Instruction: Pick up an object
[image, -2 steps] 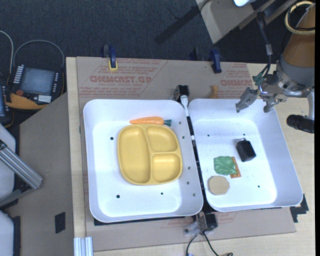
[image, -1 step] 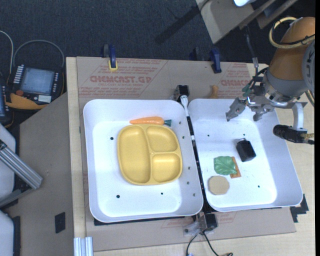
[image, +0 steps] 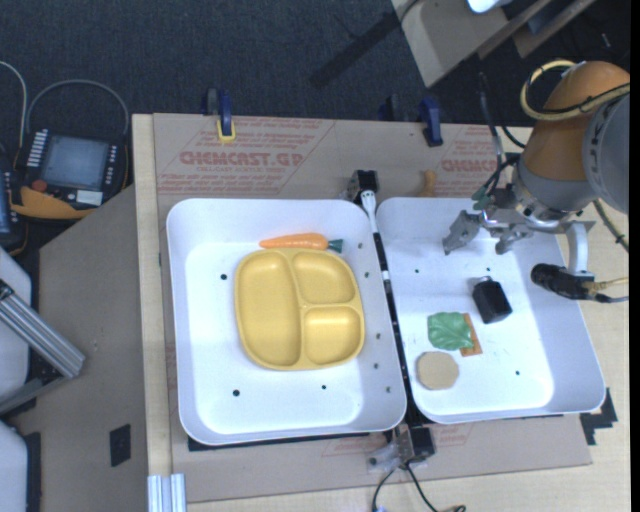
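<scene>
A: Where is the gripper (image: 487, 232) relative to the black block (image: 491, 300)?

B: Above it toward the right bin's (image: 570, 385) far rim, well apart. The fingers are spread open with nothing between them.

A: What else sits near the block?

B: Just in front of it lies a green leafy piece (image: 449, 329) on an orange strip, and nearer the front rim a tan round disc (image: 437, 370). To the block's right the bin floor is bare.

A: And on its left?

B: Across the divide, the left bin (image: 200, 330) holds a yellow divided plate (image: 298, 305) with a carrot (image: 296, 241) along its far edge.
</scene>
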